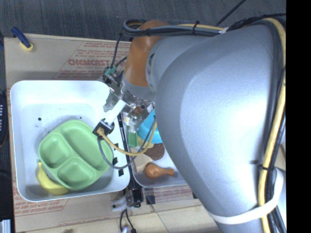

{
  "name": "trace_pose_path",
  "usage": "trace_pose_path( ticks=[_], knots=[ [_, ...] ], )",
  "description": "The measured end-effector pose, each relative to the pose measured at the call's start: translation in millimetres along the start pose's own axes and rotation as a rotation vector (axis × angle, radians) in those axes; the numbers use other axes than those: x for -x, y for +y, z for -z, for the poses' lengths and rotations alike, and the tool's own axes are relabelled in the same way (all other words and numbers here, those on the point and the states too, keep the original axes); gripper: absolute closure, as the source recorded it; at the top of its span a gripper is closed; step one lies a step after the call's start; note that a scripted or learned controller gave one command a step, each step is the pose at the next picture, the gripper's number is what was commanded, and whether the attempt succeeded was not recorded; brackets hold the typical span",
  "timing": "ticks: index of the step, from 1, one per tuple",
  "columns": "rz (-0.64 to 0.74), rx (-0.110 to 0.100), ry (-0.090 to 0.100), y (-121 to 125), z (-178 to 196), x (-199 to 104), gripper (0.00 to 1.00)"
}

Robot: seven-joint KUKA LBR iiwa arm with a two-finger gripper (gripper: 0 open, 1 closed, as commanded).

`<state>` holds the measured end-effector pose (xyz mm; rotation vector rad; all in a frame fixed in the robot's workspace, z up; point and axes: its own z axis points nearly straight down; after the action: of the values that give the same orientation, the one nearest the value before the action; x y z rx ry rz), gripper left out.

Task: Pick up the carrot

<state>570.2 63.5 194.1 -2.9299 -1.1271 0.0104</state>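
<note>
Arm [214,106] covered most of right bin [167,181] | gripper [132,123] sat low over the wall between the bins; claw state could not be told | no carrot identifiable; an orange-brown drumstick-shaped item [158,170] lay in right bin beside a blue item [147,128] | green divided tray [70,154] over yellow object [48,182] in left bin [29,110]

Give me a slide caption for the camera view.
Arm lowers its tool into the right bin; green tray in the left.
</note>
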Motion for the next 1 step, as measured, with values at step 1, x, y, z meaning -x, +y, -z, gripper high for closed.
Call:
trace_pose_path(
  ticks=[1],
  knots=[
    [0.052,-0.003,0.002,-40.7,56.3,-51.8,0.0]
  ],
)
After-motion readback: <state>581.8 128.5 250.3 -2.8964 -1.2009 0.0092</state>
